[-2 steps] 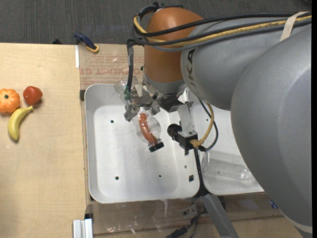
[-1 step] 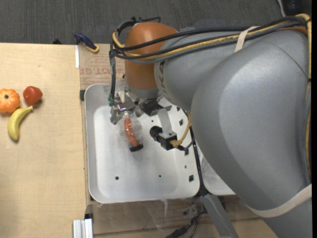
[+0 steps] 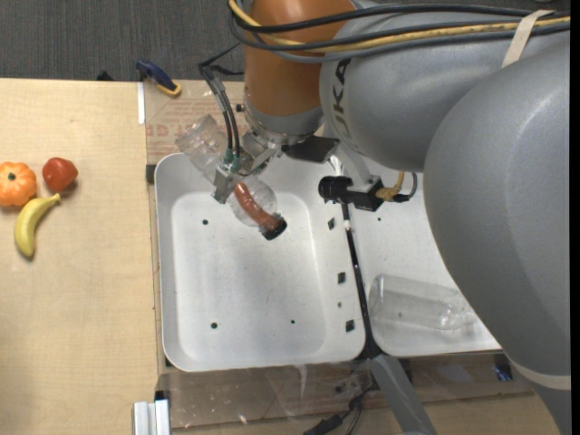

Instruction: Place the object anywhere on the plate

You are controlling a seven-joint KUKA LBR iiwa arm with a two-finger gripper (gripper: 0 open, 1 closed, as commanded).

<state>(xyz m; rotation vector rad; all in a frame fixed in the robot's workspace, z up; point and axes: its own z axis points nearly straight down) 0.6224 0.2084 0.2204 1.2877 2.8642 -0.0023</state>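
One camera view. Tool (image 3: 237, 181) over back of left bin (image 3: 168, 270); open or closed, cannot tell. Clear object (image 3: 254, 208) with reddish-brown part at tool tip, hold unconfirmed. Step, by judgement: pickup or carry. Next: confirm grasp, locate plate.

Toy fruit near the left edge of the wooden bench (image 3: 82, 333): orange tangerine (image 3: 15, 185) touching red tomato (image 3: 60, 174), yellow banana (image 3: 33, 225) just below both. Blue-and-yellow clamp (image 3: 158, 77) at the bench's far edge, beside the left bin's far-left corner. Clear plastic bottle (image 3: 419, 303) lying on its side near the front edge of the right white bin (image 3: 399, 234). Left white bin (image 3: 245, 306) alongside, rims touching.
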